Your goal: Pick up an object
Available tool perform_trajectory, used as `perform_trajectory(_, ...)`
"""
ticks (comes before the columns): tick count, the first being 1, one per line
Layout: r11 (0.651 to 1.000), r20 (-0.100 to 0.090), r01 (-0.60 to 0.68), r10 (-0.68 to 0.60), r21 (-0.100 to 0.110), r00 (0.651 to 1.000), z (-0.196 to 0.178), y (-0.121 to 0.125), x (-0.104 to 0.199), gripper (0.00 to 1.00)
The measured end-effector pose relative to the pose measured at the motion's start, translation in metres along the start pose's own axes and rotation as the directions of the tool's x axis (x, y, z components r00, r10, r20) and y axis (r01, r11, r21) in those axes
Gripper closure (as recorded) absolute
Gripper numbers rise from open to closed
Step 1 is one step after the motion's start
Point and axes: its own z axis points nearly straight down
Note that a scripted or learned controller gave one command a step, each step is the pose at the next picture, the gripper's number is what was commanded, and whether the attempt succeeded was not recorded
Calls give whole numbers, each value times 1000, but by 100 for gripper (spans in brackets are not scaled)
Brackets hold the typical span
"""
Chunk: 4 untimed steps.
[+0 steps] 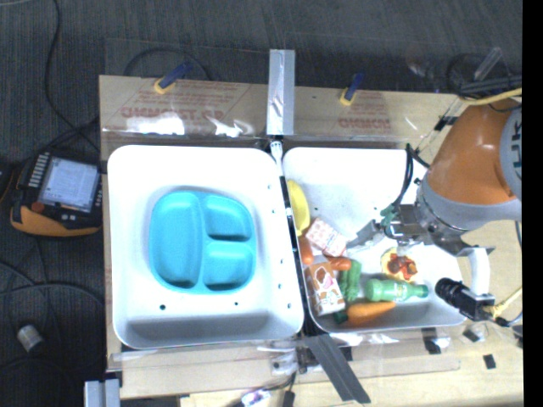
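Note:
The right bin (356, 164) holds a cluster of toy foods along its left and front sides. Among them are a yellow banana (297, 203), a pink-and-white box (326, 237), a small carton (327, 289), a green bottle (395, 291) lying on its side, a carrot (370, 312) and an orange-red piece (400, 266). My gripper (383, 230) hangs low over the middle of this bin, just right of the pink-and-white box and above the orange-red piece. I see nothing held in it.
The left bin (127, 312) holds a blue divided plate (204, 240). The arm's orange band (475, 159) and grey wrist cover the right bin's right side. A handheld screen device (59, 193) lies on the floor to the left. Clamps and tape line the bench's back edge.

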Motion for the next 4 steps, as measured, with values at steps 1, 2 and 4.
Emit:
perform_trajectory(1,906,-7,-423,422,-13,906,101,22,3,0)
perform_trajectory(2,794,-12,-608,607,-10,794,109,36,13,0)
perform_trajectory(4,250,-15,-968,968,-10,250,108,148,-18,0)
